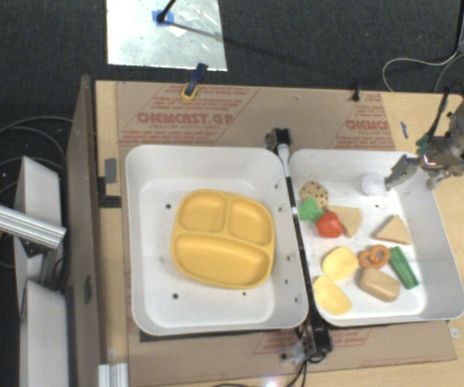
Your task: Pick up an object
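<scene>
**Hand at right bin's far edge, objects lying loose**

Hand (413, 168) hangs over the right bin's (441, 240) far right rim, near a white ball (372, 184). Fingers read as spread, nothing between them. Toy food lies on the bin floor: cookie (314, 192), tomato (329, 224), cheese wedge (394, 230), pretzel (374, 256), green piece (403, 267). Left bin (147, 216) carries a yellow divided plate (223, 238). Both bins sit on the tabletop (321, 107).

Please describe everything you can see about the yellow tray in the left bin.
The yellow tray looks like smooth plastic, with rounded corners and three hollows: two small ones at the far side and one long one at the near side. It lies flat, a little turned, near the middle of the left bin. No food lies in it.
</scene>
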